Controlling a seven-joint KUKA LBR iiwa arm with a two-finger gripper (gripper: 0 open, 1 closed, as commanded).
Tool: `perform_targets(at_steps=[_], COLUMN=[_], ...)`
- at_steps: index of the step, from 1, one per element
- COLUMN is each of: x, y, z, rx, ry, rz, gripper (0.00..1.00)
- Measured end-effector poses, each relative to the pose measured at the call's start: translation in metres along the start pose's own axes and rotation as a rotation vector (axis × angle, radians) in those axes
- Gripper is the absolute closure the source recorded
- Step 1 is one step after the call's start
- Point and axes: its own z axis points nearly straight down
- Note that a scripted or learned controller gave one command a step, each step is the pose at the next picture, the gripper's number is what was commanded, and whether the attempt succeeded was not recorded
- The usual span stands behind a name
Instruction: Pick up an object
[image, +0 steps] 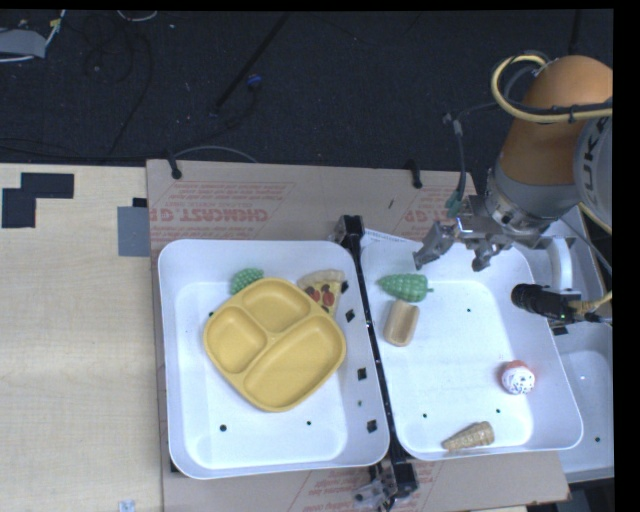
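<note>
Camera view: we see a green toy (404, 287) and tan block (401, 323) lying in the right bin (540, 425), near its far left corner. Our end effector (456, 250) hovers open and empty over the bin's far edge. A yellow tray (274, 343) fills the left bin (190, 440).

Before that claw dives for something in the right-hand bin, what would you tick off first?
1. Claw open: ok, fingers spread.
2. Claw carrying nothing: ok.
3. Claw above a target: not ok, it hangs over the right bin's back rim.
4. Nearest target, green toy, unobstructed from above: ok.
5. Green toy clear of tan block: cannot tell, they look very close.
6. Other options reachable: ok, ball and cone lie apart.
</note>
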Motion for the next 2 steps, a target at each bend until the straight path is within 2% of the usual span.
perform_targets(at_steps=[2], x=[0.005], y=[0.012], z=[0.100], rx=[0.004], ry=[0.000], rz=[-0.001], gripper=[0.00])
